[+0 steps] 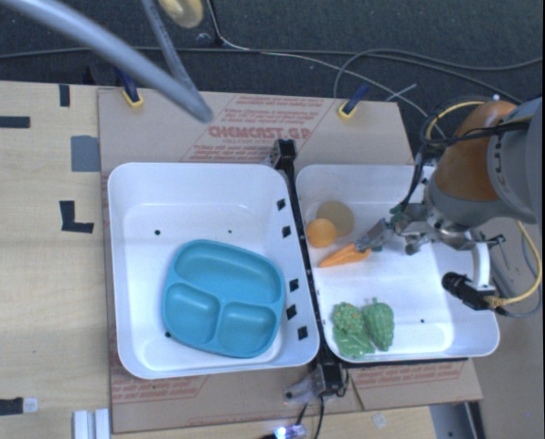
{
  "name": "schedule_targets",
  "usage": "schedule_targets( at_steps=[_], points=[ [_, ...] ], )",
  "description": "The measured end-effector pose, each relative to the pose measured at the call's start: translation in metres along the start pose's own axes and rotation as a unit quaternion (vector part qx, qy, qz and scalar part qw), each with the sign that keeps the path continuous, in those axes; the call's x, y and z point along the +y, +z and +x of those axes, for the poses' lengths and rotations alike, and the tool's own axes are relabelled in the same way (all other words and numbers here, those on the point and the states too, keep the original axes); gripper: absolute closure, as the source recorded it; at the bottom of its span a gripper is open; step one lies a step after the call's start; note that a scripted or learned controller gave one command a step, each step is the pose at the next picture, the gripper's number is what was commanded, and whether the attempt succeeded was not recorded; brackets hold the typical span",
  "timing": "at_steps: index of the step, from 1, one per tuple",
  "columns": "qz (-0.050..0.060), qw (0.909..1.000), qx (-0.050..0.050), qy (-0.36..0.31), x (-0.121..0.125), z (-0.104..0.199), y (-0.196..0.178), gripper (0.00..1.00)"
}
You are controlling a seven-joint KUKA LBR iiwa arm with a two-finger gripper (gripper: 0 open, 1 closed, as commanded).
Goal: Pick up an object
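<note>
An orange carrot (pixel 344 256) lies in the right bin (pixel 455 337), near its middle. My gripper (pixel 379 237) is low over the carrot's right end, fingers pointing left and spread a little, with nothing seen between them. An orange ball (pixel 321 233) and a tan round piece (pixel 336 216) sit just left of the gripper by the divider. Two green bumpy vegetables (pixel 364 326) lie at the bin's front.
The left bin (pixel 140 195) holds a blue divided plate (pixel 223 297). A black divider (pixel 295 245) separates the bins. Cables run behind the bench, and a grey pole crosses the upper left corner. The arm's orange band (pixel 469 158) rises at the right.
</note>
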State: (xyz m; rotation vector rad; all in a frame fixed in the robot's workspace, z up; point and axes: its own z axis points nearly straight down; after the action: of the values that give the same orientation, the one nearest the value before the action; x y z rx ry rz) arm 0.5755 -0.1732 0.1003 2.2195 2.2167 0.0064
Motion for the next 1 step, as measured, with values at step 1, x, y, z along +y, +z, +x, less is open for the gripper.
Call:
schedule_targets(
  at_steps=[1],
  points=[
    [-0.008, 1.0000, 0.001, -0.001, 0.0086, 0.0013, 0.0046, 0.00]
  ],
)
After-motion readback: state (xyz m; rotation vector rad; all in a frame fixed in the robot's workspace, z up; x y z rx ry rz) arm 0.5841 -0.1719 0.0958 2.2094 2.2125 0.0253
